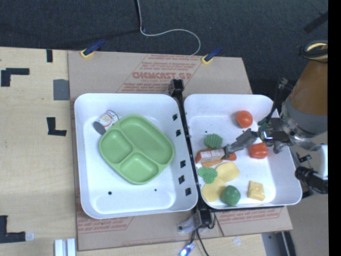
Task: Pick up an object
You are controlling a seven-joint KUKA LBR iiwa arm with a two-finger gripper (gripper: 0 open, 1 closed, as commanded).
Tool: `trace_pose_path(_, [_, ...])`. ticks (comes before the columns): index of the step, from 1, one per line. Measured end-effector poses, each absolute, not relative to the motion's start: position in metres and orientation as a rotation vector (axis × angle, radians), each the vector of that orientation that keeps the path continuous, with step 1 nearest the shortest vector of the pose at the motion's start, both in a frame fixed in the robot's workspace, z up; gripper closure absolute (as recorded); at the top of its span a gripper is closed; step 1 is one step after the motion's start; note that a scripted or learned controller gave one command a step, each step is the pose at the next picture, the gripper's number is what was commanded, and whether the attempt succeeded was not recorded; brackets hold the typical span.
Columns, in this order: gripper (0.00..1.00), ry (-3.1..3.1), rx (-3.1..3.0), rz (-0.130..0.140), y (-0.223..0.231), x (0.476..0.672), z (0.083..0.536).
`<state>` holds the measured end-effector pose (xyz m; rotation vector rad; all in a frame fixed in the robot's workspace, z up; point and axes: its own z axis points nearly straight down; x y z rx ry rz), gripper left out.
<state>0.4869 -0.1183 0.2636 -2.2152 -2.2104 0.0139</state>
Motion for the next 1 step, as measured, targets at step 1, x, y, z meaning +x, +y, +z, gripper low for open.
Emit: trace_pose_path(1, [0.00, -2.222, -2.219, 0.002, -0.1181, 0.4891, 0.2699])
